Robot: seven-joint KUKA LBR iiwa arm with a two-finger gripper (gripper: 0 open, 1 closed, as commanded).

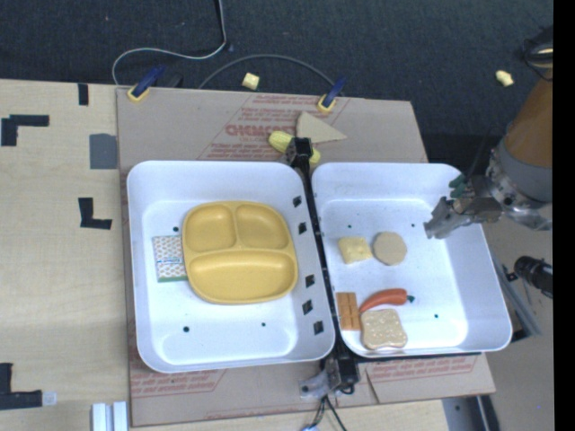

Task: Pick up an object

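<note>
Just claw (442, 223), cookie (390, 248) nearby lower-left

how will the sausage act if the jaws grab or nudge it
The sausage looks rounded and smooth, so it will probably roll or slip when nudged. It seems small and toy-like, likely light. It lies close to the toast, which may crowd a grasp.

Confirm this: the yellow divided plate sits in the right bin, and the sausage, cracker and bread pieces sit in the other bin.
Not quite. The camera view shows the yellow divided plate in the left bin, not the right one. The sausage, cracker and bread pieces sit in the other bin, the right bin, as you said.
</note>
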